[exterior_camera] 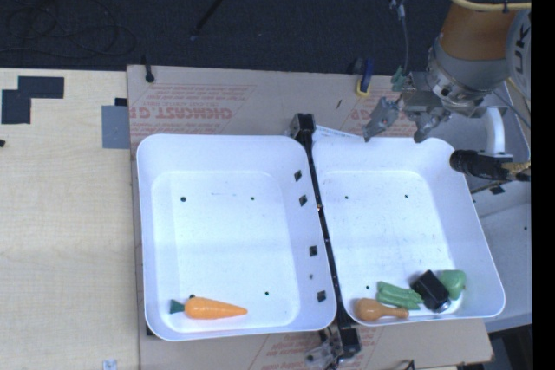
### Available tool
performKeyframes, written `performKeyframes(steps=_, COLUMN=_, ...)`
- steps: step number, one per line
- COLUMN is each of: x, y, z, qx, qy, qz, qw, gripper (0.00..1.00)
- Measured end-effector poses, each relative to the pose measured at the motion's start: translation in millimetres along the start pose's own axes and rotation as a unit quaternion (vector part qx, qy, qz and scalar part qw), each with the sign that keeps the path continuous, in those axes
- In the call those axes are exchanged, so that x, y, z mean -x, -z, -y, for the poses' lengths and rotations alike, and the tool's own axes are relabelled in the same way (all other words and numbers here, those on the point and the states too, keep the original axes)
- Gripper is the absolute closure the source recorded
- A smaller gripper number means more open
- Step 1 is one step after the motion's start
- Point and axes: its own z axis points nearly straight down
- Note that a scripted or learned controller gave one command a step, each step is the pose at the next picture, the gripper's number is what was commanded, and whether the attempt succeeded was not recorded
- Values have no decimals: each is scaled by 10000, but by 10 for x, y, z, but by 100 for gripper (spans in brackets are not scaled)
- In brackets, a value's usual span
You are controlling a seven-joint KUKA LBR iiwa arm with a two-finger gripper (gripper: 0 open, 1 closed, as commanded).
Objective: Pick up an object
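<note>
A: Left bin (156, 186)?
B: One carrot (214, 308), lying along the near edge, by the left corner.
A: Right bin (486, 256)?
B: Near right corner: orange gourd (379, 310), green pod (399, 295), black block (431, 289), green piece (453, 280), all clustered, touching.
A: Gripper (401, 131)?
B: Above the right bin's far edge, fingers spread apart, holding nothing, well apart from every item.
</note>
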Motion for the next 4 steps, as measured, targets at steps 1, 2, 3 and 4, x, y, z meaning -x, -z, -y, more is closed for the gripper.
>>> performKeyframes(steps=1, x=233, y=1757, z=-89, qx=100, qy=18, qz=24, qw=9999, gripper=0)
performKeyframes(steps=2, x=209, y=1739, z=-86, qx=-5, qy=52, qz=11, qw=10000, gripper=100)
performKeyframes(steps=3, x=-466, y=1279, z=-79, qx=-24, qy=26, qz=-7, qw=10000, gripper=100)
performKeyframes(steps=4, x=-1265, y=1256, z=-78, qx=-9, qy=36, qz=-4, qw=10000, gripper=100)
